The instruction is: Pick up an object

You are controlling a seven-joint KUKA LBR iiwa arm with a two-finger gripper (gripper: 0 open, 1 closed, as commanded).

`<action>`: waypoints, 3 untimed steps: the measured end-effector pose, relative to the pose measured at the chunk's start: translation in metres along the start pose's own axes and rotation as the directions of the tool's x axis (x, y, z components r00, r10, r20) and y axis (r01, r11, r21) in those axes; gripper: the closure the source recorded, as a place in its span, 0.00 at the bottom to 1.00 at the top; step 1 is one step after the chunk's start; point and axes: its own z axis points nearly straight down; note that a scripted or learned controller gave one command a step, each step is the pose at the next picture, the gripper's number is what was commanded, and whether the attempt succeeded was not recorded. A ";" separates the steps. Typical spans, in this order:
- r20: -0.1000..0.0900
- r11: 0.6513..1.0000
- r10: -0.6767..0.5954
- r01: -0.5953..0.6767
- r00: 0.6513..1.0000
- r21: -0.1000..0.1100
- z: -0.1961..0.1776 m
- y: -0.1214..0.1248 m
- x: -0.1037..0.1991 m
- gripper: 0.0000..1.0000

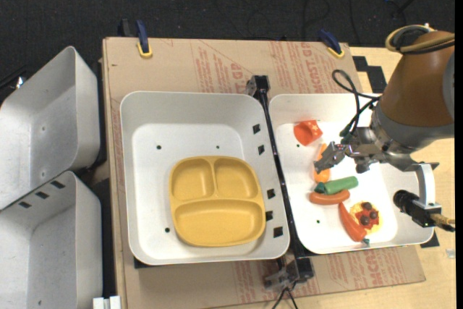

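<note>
Gripper (334, 153) low over right bin (405, 229), near its middle, reaching in from the right; dark fingers point left. Finger state impossible to read: tips blur into dark hardware and cabling, gap not resolved. Wrist and upper arm largely masked by the orange band (422, 83), itself cut off at the frame's right.

Small orange piece (321, 168) directly below and touching or just beside the fingertips; possibly a carrot-like toy, shape unclear, upper end hidden under the gripper. Long axis roughly up-down in view, slightly tilted. Not seen between the fingers.

Green piece (340, 185) just below-right of the gripper, lying flat, long axis left-right, a little raised at the right end. Red-orange sausage-like piece (329, 197) touching its underside, same left-right axis.

Orange-red cup-like piece (308, 132) up-left of the gripper, apart from it, near the bin's upper left corner.

Pizza-slice-like wedge (361, 218) with dark dots toward the bin's lower right, well apart from the gripper, point aimed down-left.

Left bin (145, 155) holds yellow divided tray (215, 200), compartments bare. Both bins on cardboard sheet (217, 61).
</note>
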 end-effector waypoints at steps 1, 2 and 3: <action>0.000 1.000 0.001 -0.001 1.000 0.003 0.052 0.009 0.004 0.00; 0.000 1.000 0.002 -0.002 1.000 0.004 0.097 0.006 -0.001 0.00; 0.005 1.000 0.003 -0.003 1.000 -0.008 0.116 0.008 -0.003 0.00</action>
